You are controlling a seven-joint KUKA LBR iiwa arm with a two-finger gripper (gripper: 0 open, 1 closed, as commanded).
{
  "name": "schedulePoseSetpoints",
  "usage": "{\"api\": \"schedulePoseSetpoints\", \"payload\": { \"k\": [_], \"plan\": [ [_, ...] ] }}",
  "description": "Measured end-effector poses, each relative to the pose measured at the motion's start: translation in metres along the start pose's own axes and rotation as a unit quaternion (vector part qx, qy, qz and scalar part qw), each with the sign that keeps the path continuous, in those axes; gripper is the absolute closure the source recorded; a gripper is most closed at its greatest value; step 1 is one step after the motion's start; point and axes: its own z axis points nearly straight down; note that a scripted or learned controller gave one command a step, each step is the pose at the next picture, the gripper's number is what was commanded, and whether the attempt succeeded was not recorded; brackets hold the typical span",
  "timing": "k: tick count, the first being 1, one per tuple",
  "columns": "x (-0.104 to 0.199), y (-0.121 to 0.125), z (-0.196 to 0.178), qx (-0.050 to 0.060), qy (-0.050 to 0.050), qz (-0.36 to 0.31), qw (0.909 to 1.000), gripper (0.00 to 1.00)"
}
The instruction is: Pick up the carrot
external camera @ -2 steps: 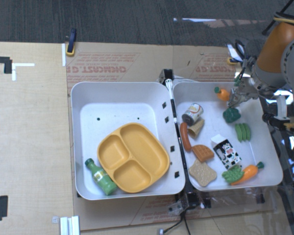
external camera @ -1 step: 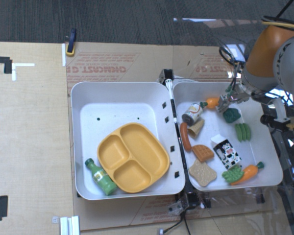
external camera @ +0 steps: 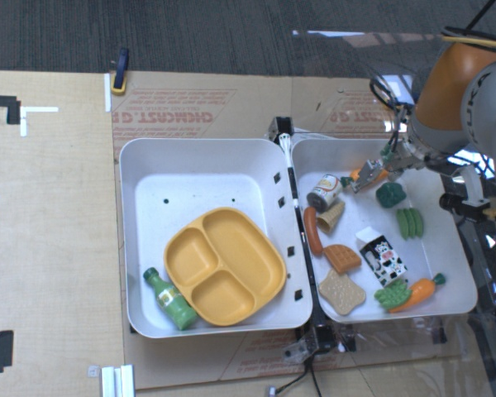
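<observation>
I see the carrot (external camera: 419,292) lying at the front right corner of the right bin (external camera: 459,246), its tip beside a leafy green piece (external camera: 390,296) and just past the milk carton (external camera: 381,259). My gripper (external camera: 365,174) hangs over the back of that bin, well apart from the carrot, near the can (external camera: 322,193) and a dark green vegetable (external camera: 389,194); I cannot tell how it is set. The left bin (external camera: 140,222) holds a yellow tray (external camera: 223,265) and a green bottle (external camera: 169,299).

Upside-down "CHEMCAST GP" print on cardboard (external camera: 174,114)
</observation>
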Motion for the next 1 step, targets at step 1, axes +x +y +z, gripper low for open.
{"api": "schedulePoseSetpoints", "payload": {
  "k": [1],
  "plan": [
    [-0.0012,0.0008,-0.0106,-0.002,-0.002,0.000,1.0000,1.00]
  ]
}}
